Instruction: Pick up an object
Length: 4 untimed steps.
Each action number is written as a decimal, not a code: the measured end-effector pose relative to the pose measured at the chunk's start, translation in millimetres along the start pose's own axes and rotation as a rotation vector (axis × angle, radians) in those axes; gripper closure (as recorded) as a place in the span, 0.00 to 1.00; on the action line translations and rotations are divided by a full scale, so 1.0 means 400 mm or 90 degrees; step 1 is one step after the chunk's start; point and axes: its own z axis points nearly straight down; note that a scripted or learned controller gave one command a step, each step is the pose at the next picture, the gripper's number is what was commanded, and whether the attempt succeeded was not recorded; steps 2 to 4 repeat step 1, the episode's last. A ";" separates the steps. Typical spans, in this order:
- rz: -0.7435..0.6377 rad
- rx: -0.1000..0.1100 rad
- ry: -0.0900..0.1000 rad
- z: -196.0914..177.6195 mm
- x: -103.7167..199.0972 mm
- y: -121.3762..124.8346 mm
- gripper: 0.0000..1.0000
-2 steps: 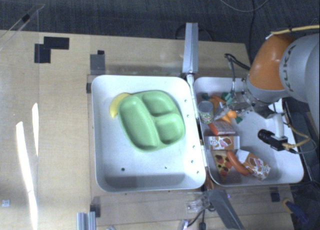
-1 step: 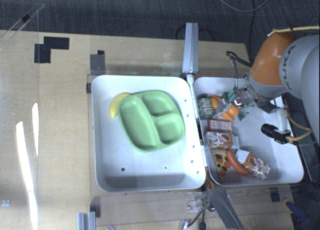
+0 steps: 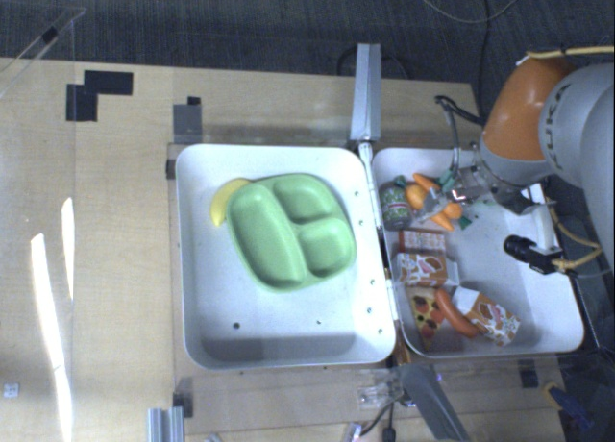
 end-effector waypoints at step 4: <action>0.038 -0.002 -0.004 -0.353 0.031 0.063 1.00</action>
